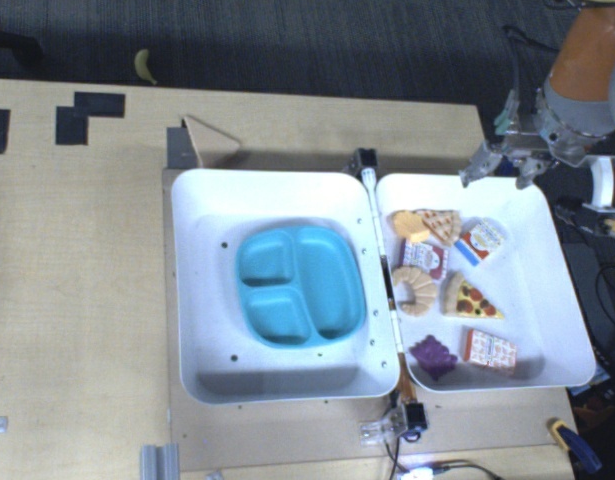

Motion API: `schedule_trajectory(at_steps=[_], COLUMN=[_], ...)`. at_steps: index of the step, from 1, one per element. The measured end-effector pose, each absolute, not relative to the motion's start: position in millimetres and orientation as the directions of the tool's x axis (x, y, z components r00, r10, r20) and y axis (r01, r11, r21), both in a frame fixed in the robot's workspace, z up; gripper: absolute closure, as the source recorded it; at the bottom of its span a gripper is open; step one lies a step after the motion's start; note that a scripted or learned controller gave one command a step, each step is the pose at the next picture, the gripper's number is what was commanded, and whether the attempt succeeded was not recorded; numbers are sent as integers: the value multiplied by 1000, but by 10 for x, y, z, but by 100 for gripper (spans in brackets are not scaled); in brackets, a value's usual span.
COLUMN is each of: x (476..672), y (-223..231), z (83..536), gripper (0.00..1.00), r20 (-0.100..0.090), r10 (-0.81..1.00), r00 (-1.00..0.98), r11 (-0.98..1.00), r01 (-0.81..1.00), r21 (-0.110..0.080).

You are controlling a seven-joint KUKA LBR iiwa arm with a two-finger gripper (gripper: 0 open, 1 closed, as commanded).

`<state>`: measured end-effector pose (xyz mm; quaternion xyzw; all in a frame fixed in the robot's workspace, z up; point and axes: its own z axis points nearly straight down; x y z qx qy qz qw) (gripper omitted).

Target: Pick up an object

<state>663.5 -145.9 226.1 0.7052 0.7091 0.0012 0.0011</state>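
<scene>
The gripper (501, 171) hangs over the far rim of the right bin (562, 298) with fingers spread apart and nothing between them. Below and left of it, inside that bin, lie the toy foods: pizza slice (473, 302), purple cluster (433, 355), small cartons (489, 349) and pastries, some too small to identify. Farther left, the left bin (202, 268) holds a blue divided tray (299, 286); the arm is cut off at the frame's right edge.

I count two shallow white bins (197, 218). One blue three-compartment plastic tray (299, 285). Toy food: two pizza slices (473, 301), three small red-and-white cartons (488, 350), one purple grape bunch (433, 354), one tan croissant-like piece (416, 288). One yellow banana (144, 65) on the floor.
</scene>
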Motion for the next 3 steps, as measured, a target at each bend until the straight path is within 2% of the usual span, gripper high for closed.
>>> schedule_trajectory(at_steps=[1, 2, 3], x=[6300, 6316, 6315], y=[-1353, -1357, -1356], z=[1020, 1143, 1142], gripper=[0, 100, 0], r20=[-2, -4, -4], r10=[1000, 1000, 1000], r00=[-5, -6, -5], r11=[5, 6, 5], r01=[1000, 1000, 1000], r21=[11, 16, 15])
